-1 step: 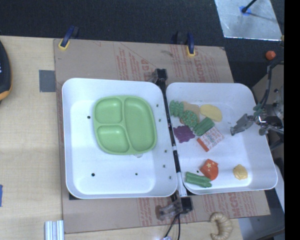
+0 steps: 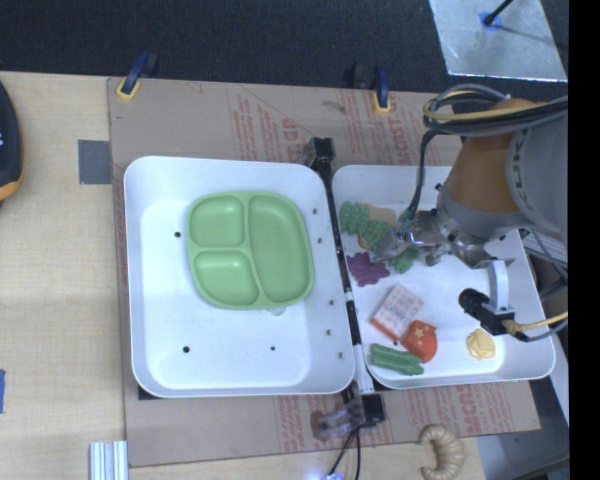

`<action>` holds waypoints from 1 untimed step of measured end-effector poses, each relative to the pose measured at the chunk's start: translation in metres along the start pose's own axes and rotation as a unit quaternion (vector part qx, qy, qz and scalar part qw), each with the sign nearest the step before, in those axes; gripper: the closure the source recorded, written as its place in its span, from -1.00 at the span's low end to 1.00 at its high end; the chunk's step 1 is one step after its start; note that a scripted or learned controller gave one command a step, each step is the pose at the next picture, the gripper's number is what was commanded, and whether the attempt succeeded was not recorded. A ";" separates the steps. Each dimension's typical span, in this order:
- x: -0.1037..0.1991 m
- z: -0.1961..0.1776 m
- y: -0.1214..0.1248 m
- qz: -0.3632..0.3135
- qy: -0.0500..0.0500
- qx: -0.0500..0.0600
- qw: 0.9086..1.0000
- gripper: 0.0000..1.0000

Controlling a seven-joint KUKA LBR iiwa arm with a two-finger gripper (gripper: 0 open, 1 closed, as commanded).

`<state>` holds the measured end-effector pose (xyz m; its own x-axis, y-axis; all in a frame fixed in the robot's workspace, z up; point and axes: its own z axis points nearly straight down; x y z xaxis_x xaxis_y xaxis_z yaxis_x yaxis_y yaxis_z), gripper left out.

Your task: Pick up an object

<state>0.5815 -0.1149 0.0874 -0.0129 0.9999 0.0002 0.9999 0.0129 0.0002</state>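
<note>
The wooden tabletop [image 2: 50,298] carries two shallow white bins. My gripper [image 2: 412,240] hangs low in the right-hand bin [image 2: 520,368], over green leafy toy pieces [image 2: 368,228] lying toward nine o'clock; its grip I cannot tell.

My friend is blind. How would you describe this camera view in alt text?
A grey robot arm reaches from the right into the right bin, its gripper low among small toy foods. The left bin holds a green divided plate.
</note>
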 end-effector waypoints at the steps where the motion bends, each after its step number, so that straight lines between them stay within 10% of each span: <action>1: 0.024 -0.005 0.050 0.003 0.000 0.000 1.000 -1.00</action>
<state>0.6308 -0.0902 0.0925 -0.0077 1.0000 0.0005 1.0000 0.0077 0.0009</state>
